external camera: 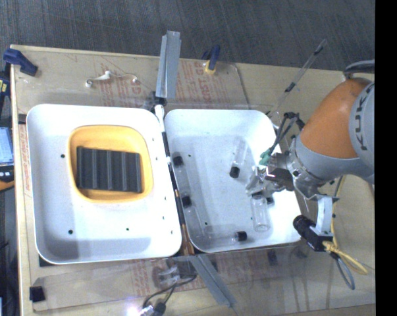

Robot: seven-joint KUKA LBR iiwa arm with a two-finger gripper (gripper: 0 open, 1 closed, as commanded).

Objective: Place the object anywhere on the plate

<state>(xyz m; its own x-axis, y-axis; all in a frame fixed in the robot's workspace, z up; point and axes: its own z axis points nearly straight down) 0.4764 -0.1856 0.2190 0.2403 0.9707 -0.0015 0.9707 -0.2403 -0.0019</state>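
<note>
Pincer [261, 180] low in the right bin [205, 127]
Grip state unclear; clear tube [259, 214] at its 6 o'clock; yellow plate [109, 135] in left bin [47, 176].

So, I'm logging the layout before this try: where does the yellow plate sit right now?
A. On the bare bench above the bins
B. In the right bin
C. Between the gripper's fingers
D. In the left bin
D: the yellow plate lies flat in the left bin with a dark ridged block on it, while the gripper is over the right bin.
</note>
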